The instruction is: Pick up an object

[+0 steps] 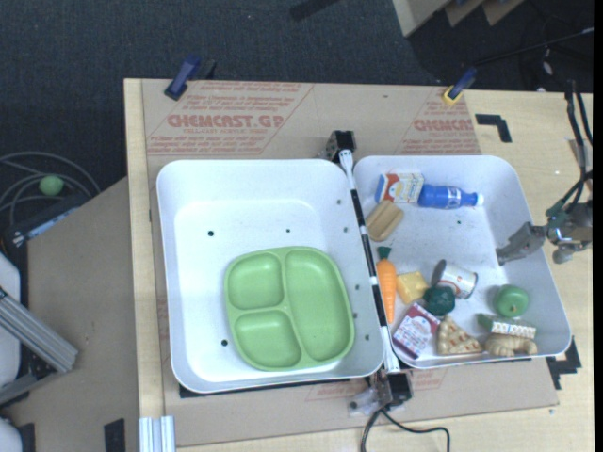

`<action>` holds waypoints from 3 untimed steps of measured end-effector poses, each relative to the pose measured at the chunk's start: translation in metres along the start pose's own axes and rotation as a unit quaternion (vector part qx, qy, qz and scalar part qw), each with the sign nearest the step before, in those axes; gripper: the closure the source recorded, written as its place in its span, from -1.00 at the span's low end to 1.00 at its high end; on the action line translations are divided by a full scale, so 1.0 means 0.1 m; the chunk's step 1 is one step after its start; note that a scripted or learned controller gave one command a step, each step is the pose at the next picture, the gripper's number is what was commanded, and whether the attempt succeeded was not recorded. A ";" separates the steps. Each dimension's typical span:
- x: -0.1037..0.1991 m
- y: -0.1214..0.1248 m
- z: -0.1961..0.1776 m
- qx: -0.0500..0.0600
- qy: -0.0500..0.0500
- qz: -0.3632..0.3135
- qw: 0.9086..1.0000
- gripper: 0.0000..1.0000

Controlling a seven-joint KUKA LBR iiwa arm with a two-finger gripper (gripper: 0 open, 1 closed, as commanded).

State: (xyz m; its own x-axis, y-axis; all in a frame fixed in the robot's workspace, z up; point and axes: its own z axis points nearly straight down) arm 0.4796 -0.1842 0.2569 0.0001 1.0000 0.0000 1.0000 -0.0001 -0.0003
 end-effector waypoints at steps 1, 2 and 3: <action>-0.26 0.84 0.43 -0.001 -0.001 0.000 1.000 -1.00; 0.65 1.25 0.77 0.001 0.001 -0.001 1.000 -1.00; 0.24 0.73 1.32 0.001 0.000 0.001 1.000 -1.00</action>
State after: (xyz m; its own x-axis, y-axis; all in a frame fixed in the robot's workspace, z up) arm 0.5526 -0.1605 0.1250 0.0014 1.0000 -0.0005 1.0000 -0.0014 -0.0027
